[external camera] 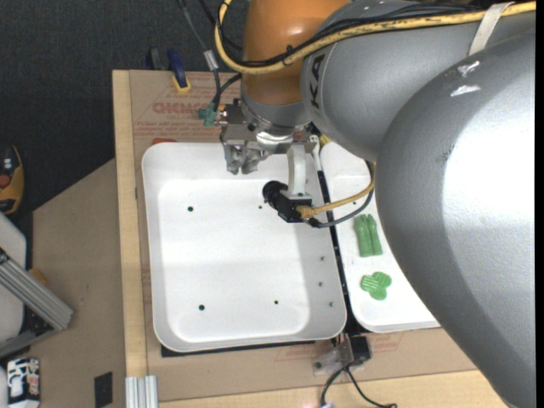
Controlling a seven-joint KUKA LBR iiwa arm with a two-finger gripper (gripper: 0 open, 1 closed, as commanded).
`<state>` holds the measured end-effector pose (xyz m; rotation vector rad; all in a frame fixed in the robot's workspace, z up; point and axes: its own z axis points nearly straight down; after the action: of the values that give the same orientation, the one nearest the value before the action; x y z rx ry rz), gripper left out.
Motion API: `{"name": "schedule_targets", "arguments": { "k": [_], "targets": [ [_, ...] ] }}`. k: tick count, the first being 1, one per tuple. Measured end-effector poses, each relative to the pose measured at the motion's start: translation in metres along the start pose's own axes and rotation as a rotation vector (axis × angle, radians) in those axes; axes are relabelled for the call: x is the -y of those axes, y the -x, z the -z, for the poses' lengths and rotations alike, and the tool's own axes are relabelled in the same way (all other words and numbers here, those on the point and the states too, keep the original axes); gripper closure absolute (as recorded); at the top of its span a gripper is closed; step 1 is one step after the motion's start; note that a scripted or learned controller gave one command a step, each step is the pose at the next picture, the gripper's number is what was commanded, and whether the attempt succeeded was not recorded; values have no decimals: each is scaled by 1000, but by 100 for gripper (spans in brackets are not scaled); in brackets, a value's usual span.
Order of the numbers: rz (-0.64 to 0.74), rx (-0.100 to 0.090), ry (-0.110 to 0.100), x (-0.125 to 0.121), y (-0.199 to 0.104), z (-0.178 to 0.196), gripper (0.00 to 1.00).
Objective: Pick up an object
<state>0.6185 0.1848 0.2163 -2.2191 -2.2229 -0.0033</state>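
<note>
Tool hung over the left bin's twelve o'clock rim, grip unreadable. Brown surface carried both bins; green pieces lay at three o'clock.

arm hides right bin, perhaps half

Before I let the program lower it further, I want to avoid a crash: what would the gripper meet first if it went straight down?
Probably the bare floor of the left shallow white bin, near its far wall; the two-finger gripper hangs there. Depth is unclear.
</note>
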Motion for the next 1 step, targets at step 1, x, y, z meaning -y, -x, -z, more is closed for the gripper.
{"name": "schedule_targets", "arguments": {
  "k": [1],
  "targets": [
    [0, -1, 2, 0, 0, 10, 100]
  ]
}}
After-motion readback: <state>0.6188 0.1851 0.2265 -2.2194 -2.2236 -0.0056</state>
